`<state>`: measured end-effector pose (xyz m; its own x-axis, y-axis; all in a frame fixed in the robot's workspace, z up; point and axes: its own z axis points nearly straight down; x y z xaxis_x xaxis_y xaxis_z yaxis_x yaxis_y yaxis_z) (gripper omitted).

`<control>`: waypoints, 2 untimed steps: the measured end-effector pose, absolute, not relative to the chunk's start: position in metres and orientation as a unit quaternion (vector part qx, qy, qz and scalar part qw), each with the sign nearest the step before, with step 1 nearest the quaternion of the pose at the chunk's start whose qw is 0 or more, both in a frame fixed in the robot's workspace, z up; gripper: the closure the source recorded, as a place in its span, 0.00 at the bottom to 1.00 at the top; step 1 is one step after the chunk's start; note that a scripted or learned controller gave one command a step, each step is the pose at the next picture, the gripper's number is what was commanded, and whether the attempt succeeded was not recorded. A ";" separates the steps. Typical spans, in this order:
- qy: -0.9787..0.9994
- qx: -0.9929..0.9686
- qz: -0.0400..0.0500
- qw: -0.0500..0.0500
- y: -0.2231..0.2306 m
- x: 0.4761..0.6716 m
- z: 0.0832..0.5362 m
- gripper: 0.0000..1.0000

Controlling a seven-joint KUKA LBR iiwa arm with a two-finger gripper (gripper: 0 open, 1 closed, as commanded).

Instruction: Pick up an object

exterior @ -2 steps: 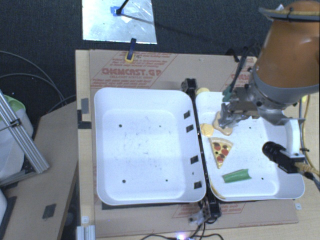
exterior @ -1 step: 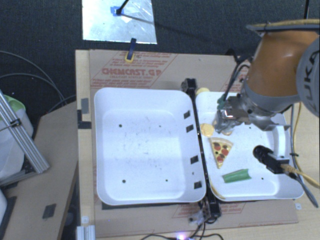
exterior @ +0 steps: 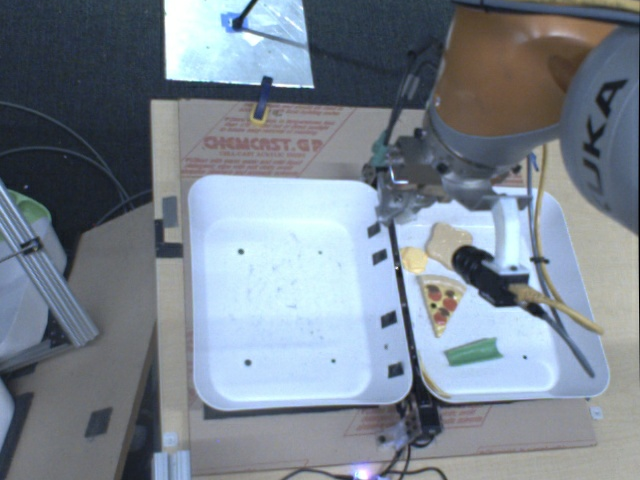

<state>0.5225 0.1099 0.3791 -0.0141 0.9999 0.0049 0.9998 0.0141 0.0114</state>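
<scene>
Gripper hung low at the back left corner of the right bin, right over the seam where the two bins met; its body hid the tip, so whether it was wide or narrow could not be told, and nothing could be seen held in it. Nearest to it lay a tan piece and, just beside that toward the seam, a small yellow piece. A toy pizza slice lay in front of those two, point toward the near rim. A green piece lay farther forward, apart from the slice. All four sat in the left half of the right bin. The left bin adjoined it. Both bins rested on a printed cardboard sheet. The orange and grey arm reached in from the right. Beyond the cardboard, a shiny metal sheet lay on the dark floor.
</scene>
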 end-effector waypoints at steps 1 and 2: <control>0.711 0.703 -0.002 -0.003 0.183 0.484 0.297 1.00; 0.708 0.706 0.010 0.004 0.163 0.494 0.471 1.00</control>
